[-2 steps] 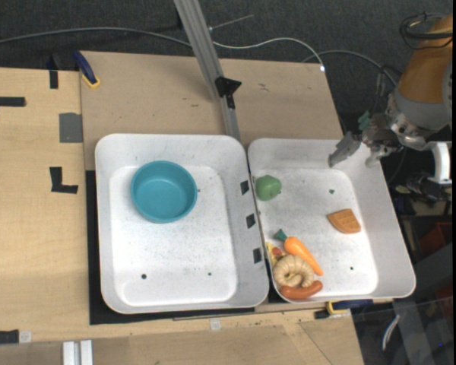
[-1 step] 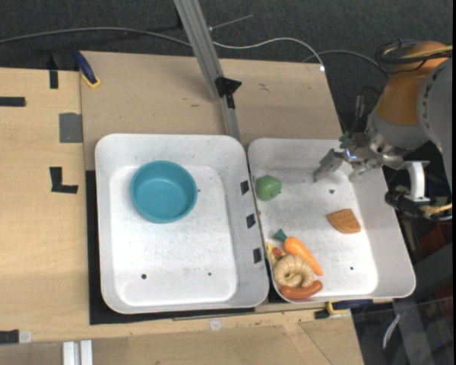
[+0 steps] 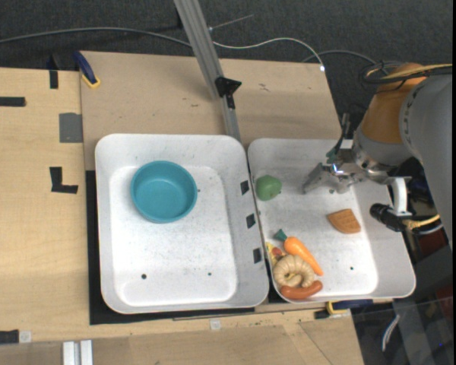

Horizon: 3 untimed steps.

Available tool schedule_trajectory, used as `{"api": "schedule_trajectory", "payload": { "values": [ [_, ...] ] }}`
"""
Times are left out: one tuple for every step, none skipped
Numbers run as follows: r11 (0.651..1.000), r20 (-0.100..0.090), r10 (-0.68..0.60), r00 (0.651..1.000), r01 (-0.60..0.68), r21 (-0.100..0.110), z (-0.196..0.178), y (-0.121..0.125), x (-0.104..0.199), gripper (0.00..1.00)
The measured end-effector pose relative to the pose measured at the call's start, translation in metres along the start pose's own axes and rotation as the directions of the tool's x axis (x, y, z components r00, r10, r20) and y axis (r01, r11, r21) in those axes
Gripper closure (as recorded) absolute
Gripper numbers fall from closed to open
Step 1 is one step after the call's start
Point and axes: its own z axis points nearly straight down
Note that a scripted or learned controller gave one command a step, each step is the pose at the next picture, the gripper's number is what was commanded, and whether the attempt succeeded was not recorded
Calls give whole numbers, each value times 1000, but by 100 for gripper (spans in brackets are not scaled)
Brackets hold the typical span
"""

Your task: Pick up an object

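Note:
My gripper [image 3: 327, 185] hangs over the upper part of the right bin [image 3: 304, 154], fingers spread apart and nothing between them. A green ball [image 3: 268, 188] lies to its left near the bin's left wall. An orange-brown bread piece [image 3: 343, 220] lies just below the gripper. At the bin's front left, a toy carrot [image 3: 302, 254], a tan pretzel-like piece [image 3: 292, 269] and a red sausage [image 3: 299, 288] are bunched together.
The left bin [image 3: 175, 280] holds a blue bowl [image 3: 164, 192] in its upper left. A grey pole [image 3: 205, 48] slants down to the divider between the bins. The arm's grey body and orange band [image 3: 387, 116] fill the right edge.

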Motion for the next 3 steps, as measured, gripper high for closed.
{"api": "schedule_trajectory", "payload": {
  "values": [
    [1000, 0, -1, 1000, 1, -4, -14, 1, 1, 100],
    [1000, 1, 2, 1000, -2, -9, -58, 5, -5, 100],
    [1000, 2, 1, 1000, -1, -12, -121, 3, -1, 100]
  ]
}}
